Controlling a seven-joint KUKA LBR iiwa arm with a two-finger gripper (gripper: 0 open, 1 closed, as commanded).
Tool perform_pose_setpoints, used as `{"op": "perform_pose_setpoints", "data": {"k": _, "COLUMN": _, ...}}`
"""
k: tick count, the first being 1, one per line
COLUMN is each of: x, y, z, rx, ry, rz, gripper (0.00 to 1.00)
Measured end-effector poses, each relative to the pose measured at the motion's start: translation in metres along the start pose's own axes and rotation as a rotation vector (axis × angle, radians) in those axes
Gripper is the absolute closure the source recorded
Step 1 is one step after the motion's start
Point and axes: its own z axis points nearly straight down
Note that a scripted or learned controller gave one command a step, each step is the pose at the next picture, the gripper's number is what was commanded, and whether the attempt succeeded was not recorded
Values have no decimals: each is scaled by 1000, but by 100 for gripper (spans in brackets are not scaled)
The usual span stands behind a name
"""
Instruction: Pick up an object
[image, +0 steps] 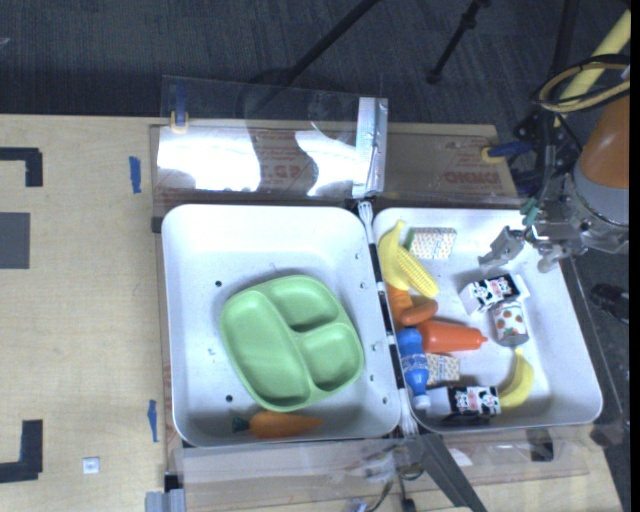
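Nothing picked up yet. Hand open wide, holding nothing, up over the right bin. Small cow-print box just below it, not touching. Still to do: going down, grabbing, lifting.

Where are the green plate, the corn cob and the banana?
green plate (290, 343), camera view, on its middle ridge.
corn cob (411, 266), camera view, on its yellow middle.
banana (517, 384), camera view, on its curved body.
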Motion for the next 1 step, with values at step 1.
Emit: {"op": "perform_pose_setpoints", "data": {"k": 1, "x": -29, "y": -2, "z": 101, "rx": -2, "ry": -1, "rz": -117, "gripper": 0}}
